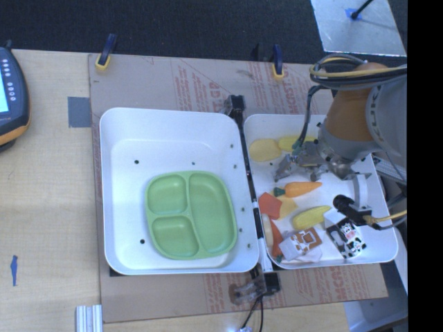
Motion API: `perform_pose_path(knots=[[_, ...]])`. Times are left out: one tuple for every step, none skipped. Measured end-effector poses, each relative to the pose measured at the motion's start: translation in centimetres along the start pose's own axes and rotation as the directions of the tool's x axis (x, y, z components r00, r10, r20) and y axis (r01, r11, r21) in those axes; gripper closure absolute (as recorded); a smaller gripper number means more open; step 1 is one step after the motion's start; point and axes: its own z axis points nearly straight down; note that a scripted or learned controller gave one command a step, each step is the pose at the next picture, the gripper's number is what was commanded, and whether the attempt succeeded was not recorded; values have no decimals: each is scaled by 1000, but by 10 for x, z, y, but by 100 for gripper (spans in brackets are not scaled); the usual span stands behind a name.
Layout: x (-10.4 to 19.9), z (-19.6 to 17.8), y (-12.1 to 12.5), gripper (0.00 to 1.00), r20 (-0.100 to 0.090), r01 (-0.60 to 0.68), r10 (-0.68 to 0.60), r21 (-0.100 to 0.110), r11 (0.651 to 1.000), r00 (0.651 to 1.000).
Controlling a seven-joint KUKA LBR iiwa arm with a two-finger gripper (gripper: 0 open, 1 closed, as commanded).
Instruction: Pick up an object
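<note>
The right bin [257, 126] holds several toy items: a pale yellow round piece [264, 150], a carrot [302, 188], a yellow banana-like piece [310, 217], red-orange pieces [270, 205], a brown-and-white box [303, 243] and a black-and-white cow figure [350, 237]. My gripper [297, 166] hangs low in this bin, its grey fingers pointing left just above the carrot and right of the pale yellow piece. Nothing shows between the fingers.
The left bin [124, 126] holds a green divided plate [190, 214]. A black divider [246, 164] runs between the bins. A handheld pendant [10, 95] lies at the far left of the bench. Blue-and-yellow clamps [105, 52] hold the cardboard at the back.
</note>
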Motion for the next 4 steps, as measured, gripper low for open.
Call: perform_pose_path(knots=[[16, -2, 62, 0, -2, 0, 0, 6, 1000, 1000], [-41, -99, -3, 0, 1, -5, 5, -2, 1000, 1000], [1, 0, -72, 0, 0, -1, 1, -2, 1000, 1000], [16, -2, 4, 0, 1, 2, -2, -9, 1000, 1000]])
